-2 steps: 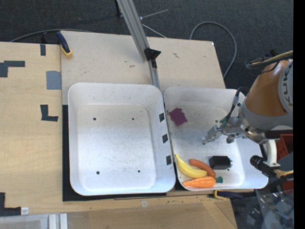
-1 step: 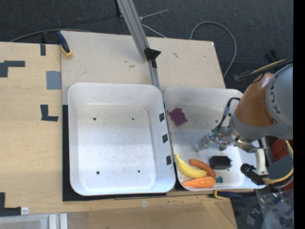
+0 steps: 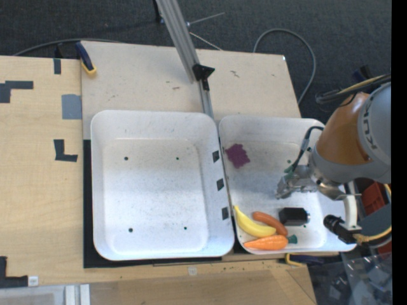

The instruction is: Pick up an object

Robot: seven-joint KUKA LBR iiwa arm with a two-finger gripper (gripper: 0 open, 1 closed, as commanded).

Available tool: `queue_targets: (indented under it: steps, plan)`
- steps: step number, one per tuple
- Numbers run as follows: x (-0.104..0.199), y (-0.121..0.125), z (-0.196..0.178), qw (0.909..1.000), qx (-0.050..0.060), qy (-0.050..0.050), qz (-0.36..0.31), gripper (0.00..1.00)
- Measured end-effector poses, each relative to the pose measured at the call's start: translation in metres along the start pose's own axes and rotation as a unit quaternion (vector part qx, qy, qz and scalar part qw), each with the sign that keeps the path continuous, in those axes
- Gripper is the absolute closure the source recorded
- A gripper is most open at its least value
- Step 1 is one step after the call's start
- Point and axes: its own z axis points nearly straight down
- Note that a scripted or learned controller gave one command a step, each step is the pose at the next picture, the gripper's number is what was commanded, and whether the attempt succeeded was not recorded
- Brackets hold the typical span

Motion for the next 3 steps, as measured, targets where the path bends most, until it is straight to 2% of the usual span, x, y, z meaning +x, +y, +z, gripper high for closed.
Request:
queue_targets:
  steps: [3]
  plan:
    - [-0.001,0.004,-0.138,1.0000,-0.004,-0.001,0.000,1.00]
